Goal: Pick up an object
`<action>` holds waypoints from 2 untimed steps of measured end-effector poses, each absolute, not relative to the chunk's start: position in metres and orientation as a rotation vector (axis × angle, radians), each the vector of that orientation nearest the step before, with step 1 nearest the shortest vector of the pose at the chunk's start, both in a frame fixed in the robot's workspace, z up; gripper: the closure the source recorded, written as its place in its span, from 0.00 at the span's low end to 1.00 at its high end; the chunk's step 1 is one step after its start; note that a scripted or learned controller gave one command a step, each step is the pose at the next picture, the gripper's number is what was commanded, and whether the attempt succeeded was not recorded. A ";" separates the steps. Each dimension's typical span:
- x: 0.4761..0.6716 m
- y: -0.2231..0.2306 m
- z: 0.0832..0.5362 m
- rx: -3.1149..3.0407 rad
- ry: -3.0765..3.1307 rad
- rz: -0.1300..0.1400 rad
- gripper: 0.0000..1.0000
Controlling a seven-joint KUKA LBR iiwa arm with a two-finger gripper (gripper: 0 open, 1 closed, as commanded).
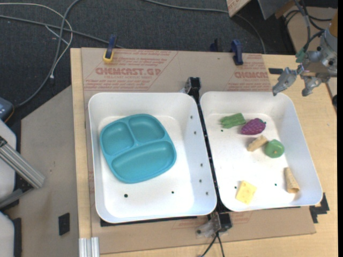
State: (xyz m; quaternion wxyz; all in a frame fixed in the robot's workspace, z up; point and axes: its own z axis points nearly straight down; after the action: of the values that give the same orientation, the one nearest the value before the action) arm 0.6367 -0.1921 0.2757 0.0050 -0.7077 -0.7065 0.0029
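Six food toys — a green pod, purple grapes, a tan stick, a green apple, a cone and yellow cheese — are scattered in the right bin. The gripper is seen at upper right, fingers spread, nothing grasped.

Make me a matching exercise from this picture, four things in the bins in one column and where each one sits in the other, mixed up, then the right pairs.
Things:
1. teal divided plate
2. yellow cheese wedge
3. purple grapes
4. gripper

Places:
A. near front edge of right bin
B. above right bin's far right corner
C. in left bin
D. far part of right bin, beside green pepper

Pairs: 1-C, 2-A, 3-D, 4-B
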 end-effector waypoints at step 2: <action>0.638 -0.200 0.236 -2.219 -2.217 0.005 0.00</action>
State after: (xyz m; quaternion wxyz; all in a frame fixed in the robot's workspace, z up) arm 0.6383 -0.1995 0.2360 0.0025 -0.7074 -0.7068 0.0016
